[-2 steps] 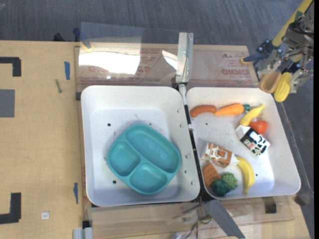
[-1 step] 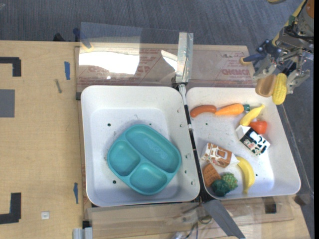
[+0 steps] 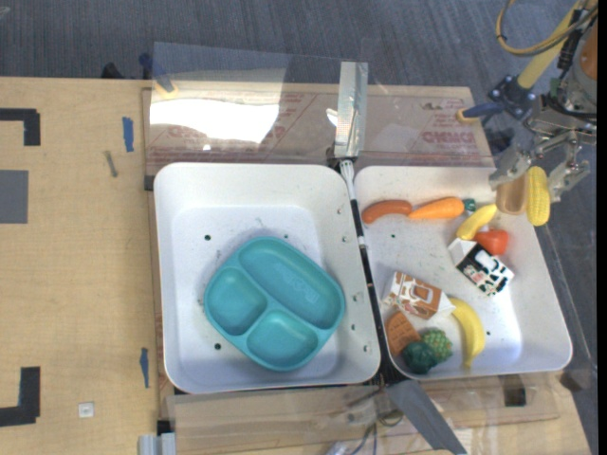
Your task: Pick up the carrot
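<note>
The orange carrot [image 3: 437, 209] lies flat near the back of the right bin [image 3: 541, 344], pointing left toward an orange-red sausage-like piece [image 3: 385, 210]. My gripper [image 3: 542, 164] is over the back right corner of that bin, about a hand's width right of the carrot and apart from it. A yellow corn cob [image 3: 538, 195] is directly under the gripper, over the bin's rim, with a tan piece [image 3: 511, 195] beside it. The view is too blurred to show whether the gripper grips the cob.
The right bin also holds a small yellow piece [image 3: 475, 222], a red piece [image 3: 493, 241], a black-and-white carton [image 3: 482, 268], a printed packet [image 3: 414, 295], a banana [image 3: 469, 331] and broccoli [image 3: 426, 351]. A teal divided plate [image 3: 273, 300] sits in the left bin [image 3: 180, 197].
</note>
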Robot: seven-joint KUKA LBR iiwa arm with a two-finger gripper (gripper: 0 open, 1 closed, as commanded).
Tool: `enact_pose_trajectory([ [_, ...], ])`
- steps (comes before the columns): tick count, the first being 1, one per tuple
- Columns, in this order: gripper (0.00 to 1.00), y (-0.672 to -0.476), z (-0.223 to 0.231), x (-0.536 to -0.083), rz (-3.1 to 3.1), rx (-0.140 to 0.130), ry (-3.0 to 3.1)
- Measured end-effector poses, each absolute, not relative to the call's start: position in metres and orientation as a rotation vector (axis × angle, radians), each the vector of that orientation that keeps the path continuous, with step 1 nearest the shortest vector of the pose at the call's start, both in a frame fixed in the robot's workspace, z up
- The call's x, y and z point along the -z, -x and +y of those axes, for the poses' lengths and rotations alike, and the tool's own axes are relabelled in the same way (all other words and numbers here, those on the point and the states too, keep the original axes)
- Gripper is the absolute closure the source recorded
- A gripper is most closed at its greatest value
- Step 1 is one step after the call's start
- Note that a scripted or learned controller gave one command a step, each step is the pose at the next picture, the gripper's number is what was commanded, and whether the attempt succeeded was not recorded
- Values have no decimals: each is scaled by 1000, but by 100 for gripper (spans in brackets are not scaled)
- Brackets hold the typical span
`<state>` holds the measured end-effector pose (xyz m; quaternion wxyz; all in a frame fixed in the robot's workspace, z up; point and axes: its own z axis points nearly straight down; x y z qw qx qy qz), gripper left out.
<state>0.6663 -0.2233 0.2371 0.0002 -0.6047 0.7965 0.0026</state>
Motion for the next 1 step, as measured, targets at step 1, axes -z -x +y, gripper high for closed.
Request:
enact_pose_trajectory([
  [1, 100, -670, -221, -253, 2494, 6, 1890],
])
